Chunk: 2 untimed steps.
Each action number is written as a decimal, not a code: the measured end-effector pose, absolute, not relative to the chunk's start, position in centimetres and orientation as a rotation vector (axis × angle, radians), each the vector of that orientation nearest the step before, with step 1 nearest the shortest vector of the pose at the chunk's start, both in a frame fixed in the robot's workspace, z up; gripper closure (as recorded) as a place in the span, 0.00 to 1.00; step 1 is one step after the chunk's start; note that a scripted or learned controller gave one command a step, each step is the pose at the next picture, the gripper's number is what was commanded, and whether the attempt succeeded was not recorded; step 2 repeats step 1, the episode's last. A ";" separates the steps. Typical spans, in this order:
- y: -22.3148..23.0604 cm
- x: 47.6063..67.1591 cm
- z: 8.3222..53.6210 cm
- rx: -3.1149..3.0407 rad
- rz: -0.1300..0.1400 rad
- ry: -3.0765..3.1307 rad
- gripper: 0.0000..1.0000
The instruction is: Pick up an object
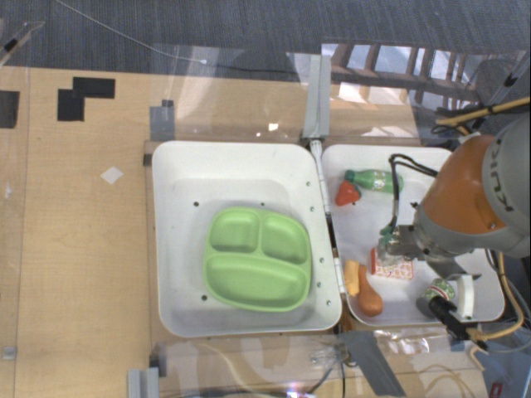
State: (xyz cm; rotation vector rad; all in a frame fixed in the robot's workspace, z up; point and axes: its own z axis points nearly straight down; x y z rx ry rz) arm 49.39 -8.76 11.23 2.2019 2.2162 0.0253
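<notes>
The right bin holds a small green bottle lying on its side, a red pepper-like toy, an orange-and-brown sausage-like toy, a small red-and-white carton and a green-and-white can. My gripper reaches down from the orange-banded wrist, right over the carton's upper left edge. The arm hides most of the fingers.
The left bin holds a green divided plate. A metal divider runs between the bins. A black cable loops over the right bin's back. Wooden bench lies to the left.
</notes>
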 end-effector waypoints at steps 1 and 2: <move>-8.8 48.8 10.4 2.214 0.005 2.223 0.00; -8.8 48.8 10.4 2.214 0.005 2.223 0.00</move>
